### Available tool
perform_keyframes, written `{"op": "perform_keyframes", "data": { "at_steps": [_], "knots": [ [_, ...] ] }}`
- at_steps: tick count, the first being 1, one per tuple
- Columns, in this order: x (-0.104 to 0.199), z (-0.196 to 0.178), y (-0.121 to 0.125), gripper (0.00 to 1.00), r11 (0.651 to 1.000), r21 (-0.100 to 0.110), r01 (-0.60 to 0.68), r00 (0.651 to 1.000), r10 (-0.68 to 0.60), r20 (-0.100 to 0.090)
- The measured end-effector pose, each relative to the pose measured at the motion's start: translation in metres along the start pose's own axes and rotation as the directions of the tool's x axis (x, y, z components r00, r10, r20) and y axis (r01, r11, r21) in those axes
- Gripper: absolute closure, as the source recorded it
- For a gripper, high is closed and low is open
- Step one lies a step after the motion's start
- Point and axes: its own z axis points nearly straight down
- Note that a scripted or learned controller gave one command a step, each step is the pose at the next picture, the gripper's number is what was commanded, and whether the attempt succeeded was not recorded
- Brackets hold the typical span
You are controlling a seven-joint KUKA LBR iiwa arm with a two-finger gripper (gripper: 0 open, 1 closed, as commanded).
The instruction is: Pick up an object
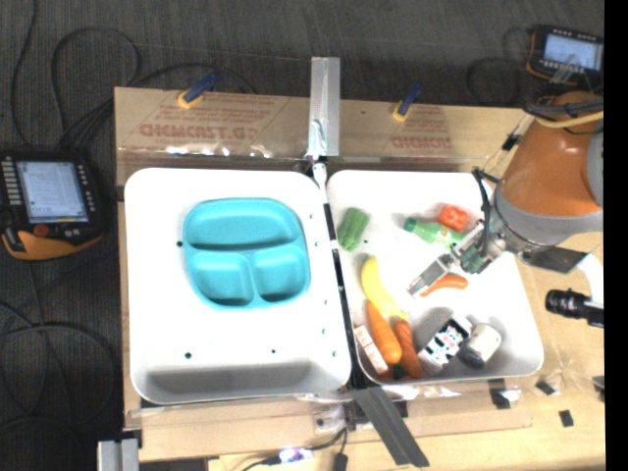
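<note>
The bench (471, 130) of pale wood and cardboard spans the middle of the camera view and bears two shallow white bins side by side. The left bin (157, 292) holds a turquoise divided tray (247, 250) with three compartments, lying near the bin's centre. The right bin (510, 292) holds the loose objects. The grey arm (554, 189), with its orange band, reaches in from the right over that bin's far right corner, and its gripper (432, 281) points down and leftward into the bin's middle. The gripper sits right against a small orange curved piece (451, 285), though whether its tips are spread or pinched on that piece cannot be told from this angle. Along the left side of the right bin lies a yellow banana (378, 285), running lengthwise, and just below it, touching, an orange carrot (383, 334) beside a second reddish-orange one (406, 345). Above the banana, near the dividing wall, rests a green pepper-like item (351, 228). Toward the far side lies a green bottle (428, 230) with a red-orange object (453, 216) just beside it. In the near right corner sit a black-and-white patterned item (444, 343) and a grey-white round object (481, 343), touching each other.
</note>
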Motion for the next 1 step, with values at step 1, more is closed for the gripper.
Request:
{"op": "perform_keyframes", "data": {
  "at_steps": [1],
  "knots": [
    [0.0005,0.1051,0.0019,0.00,1.000,-0.003,0.004,1.000,-0.004,-0.001]
  ]
}}
